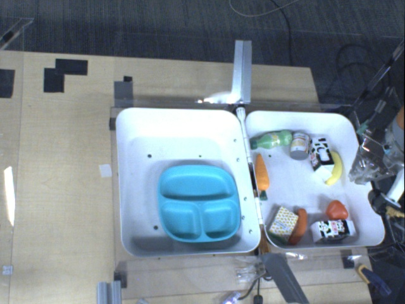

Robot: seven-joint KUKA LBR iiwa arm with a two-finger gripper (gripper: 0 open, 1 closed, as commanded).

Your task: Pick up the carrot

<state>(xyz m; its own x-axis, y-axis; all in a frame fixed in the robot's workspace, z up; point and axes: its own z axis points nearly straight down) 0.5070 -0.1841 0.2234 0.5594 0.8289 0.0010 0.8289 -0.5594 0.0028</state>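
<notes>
Carrot [261, 173] is laid along the right bin's [354, 128] left wall, untouched. Tool [370, 163] is parked at the far rim; its state cannot be told.

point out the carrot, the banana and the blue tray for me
carrot [261, 173]: camera view, middle of its orange body.
banana [335, 168]: camera view, middle of its yellow curve.
blue tray [197, 183]: camera view, floor of its large upper compartment.

The wooden bench [63, 170] bears two white bins side by side: left bin [136, 144], right bin [364, 233].
</notes>
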